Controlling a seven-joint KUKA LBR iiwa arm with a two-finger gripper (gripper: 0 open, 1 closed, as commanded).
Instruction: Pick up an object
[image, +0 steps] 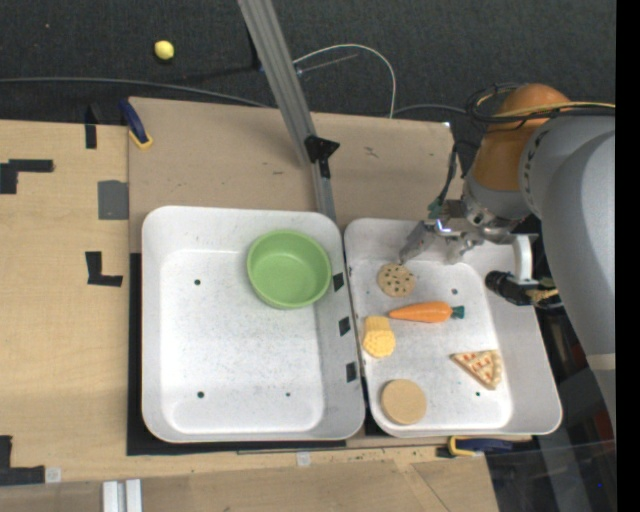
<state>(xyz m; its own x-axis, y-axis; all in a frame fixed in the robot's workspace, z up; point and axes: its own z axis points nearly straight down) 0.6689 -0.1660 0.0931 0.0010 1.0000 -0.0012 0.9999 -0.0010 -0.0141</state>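
Observation:
My gripper (438, 248) hangs over the far end of the right bin (520, 405), its two fingers spread open with nothing between them. Just below and left of its left finger (413, 245) lies a chocolate-chip cookie (396, 279). An orange carrot (424, 313) lies crosswise in the middle of that bin. A yellow corn piece (378, 338) sits left of it, a pizza slice (478, 368) lies at the near right, and a round tan biscuit (404, 400) rests at the near edge.
The left bin (180, 330) holds a green bowl (289, 268) at its far right corner. A slanted metal pole (290, 95) rises behind the bins. The grey arm (575, 200) fills the right side. A small yellow ball (164, 49) lies far off, top left.

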